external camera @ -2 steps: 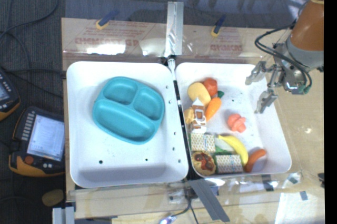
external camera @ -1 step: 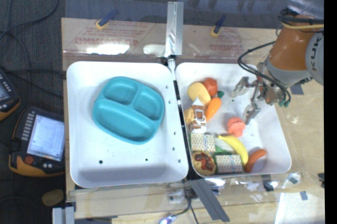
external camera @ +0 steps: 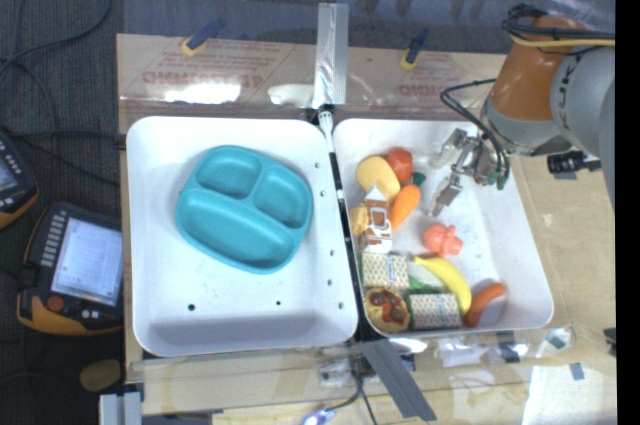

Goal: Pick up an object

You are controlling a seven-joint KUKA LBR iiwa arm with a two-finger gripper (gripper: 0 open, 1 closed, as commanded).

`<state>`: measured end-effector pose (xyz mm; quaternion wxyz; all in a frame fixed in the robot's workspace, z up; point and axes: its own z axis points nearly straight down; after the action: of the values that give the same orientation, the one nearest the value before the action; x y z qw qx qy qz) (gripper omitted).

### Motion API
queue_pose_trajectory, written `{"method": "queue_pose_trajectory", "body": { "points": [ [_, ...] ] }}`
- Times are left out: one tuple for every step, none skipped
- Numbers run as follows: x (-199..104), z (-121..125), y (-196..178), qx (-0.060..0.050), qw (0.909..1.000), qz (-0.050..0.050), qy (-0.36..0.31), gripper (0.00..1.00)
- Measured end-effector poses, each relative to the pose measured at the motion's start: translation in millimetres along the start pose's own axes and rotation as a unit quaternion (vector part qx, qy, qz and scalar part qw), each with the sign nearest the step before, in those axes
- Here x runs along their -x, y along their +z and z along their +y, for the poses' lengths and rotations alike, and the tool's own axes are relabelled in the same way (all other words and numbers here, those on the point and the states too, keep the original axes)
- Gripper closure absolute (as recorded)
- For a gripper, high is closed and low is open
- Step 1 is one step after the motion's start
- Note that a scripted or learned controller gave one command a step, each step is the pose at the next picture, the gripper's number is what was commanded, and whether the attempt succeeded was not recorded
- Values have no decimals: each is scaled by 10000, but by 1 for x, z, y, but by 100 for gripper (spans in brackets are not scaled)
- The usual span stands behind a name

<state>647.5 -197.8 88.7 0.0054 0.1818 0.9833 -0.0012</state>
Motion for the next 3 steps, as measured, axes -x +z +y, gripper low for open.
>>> {"method": "queue_pose_trajectory", "body": {
  "points": [
    [-10,55,-1,-63,9930,50,1176,0],
    [2,33,0,-9,9870,109,1606,0],
    [15,-9,0,-6,9843,66,1764,0]
  ]
}}
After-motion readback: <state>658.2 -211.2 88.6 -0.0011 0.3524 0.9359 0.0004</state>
